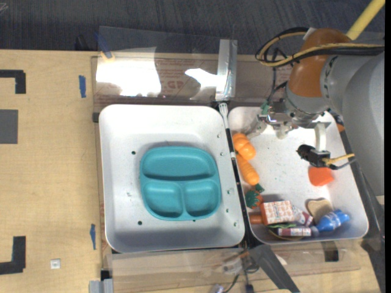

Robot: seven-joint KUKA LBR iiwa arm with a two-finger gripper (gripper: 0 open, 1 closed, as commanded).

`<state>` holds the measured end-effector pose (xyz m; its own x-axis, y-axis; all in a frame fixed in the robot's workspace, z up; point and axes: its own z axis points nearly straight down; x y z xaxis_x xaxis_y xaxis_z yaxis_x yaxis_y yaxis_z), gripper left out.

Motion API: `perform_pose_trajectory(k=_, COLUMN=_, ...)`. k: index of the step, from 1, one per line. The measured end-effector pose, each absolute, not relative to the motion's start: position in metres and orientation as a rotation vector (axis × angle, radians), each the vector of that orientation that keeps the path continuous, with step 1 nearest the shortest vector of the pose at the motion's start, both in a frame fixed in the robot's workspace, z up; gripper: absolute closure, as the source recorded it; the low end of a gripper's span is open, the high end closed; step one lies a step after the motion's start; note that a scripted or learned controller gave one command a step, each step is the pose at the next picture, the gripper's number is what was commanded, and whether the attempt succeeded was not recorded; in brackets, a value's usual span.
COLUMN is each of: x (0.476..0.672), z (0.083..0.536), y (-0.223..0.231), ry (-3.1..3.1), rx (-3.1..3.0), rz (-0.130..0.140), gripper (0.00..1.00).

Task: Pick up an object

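Eyeing the carrot (247,161) lying along the left wall of the right bin (354,182): looks like light, hard, slick plastic, so I'd pinch across its fat middle. Can't tell how the gripper (282,129) is set, honestly.

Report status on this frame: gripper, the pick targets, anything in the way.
Gripper low at right bin's far end, grip unclear. Nothing seen held. Carrot along the divider, small items heaped at near edge. Teal tray in left bin.
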<state>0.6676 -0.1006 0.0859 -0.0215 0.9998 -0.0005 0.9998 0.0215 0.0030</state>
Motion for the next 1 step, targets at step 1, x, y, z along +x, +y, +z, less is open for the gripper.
perform_pose_trajectory(k=1, x=0.6676, z=0.0863, y=-0.1311, ry=2.417, rx=2.0, rz=0.002, gripper=0.0)
